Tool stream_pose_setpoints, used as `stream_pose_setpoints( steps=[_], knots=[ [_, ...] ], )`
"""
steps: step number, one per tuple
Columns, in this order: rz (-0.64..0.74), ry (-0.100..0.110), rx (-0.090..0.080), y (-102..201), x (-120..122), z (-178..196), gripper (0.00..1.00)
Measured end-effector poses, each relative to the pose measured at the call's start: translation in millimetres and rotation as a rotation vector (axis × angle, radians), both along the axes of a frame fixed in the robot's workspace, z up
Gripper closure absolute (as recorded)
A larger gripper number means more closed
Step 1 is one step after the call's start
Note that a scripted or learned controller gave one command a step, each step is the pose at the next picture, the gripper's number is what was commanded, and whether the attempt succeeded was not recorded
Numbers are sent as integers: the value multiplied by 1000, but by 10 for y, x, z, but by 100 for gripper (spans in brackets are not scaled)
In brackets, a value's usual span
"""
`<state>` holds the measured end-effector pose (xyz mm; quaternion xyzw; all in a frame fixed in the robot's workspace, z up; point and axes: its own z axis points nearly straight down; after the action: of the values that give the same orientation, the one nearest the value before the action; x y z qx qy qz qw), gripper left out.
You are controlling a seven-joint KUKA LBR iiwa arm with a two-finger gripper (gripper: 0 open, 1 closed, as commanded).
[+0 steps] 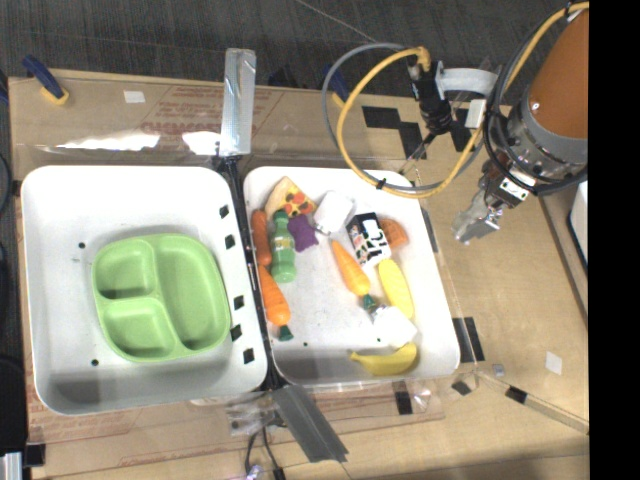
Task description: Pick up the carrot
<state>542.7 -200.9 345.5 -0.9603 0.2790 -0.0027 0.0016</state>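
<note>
Here, two shallow white bins are shown side by side on a cardboard-covered bench. The left bin is occupied by a light green three-compartment plastic tray. In the right bin, an orange toy carrot with a green stub is seen lying along the left wall, below a small green bottle. A second orange tapered piece lies near the centre, beside a yellow corn-like piece; a yellow banana rests at the near wall. The grey two-finger gripper is positioned outside the right bin, beyond its right rim, with nothing held. How far it is open cannot be told.
</note>
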Motion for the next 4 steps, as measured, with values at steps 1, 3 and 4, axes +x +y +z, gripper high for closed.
stream_pose_setpoints(
  steps=[1, 3, 4],
  knots=[
    [370, -2, -1, -64, 564, 494, 100],
    [380, -5, 8, -10, 1168, -168, 100],
    [389, -14, 13, 38, 1188, -52, 100]
  ],
)
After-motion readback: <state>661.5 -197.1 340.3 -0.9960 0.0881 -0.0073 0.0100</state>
